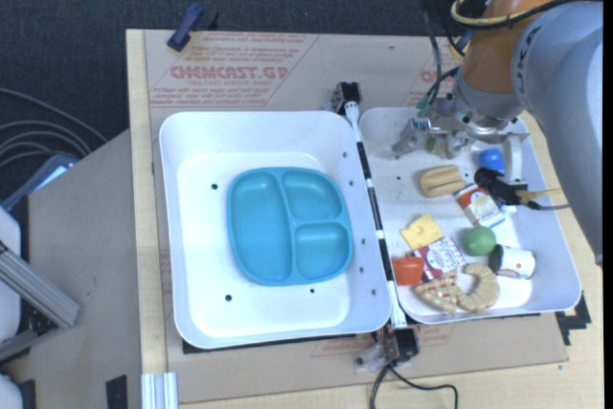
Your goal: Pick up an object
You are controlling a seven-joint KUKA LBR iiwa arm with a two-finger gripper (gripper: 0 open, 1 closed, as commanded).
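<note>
1. Two shallow white bins side by side on the bench: left bin (192, 302), right bin (556, 287).
2. In the left bin, a blue divided tray (287, 225), lying flat near the middle.
3. In the right bin, a cluster of small objects: tan bread roll (441, 180), blue ball (491, 159), yellow cheese wedge (421, 232), green ball (480, 239), red block (407, 270), waffle piece (442, 292), white cup (515, 261).
4. Grey arm with orange band (498, 43) reaching in from the right, over the right bin's far end.
5. Gripper (428, 137) low at the far part of the right bin, just beyond the bread roll; nothing seen between the fingers, spread not possible to tell.
</note>
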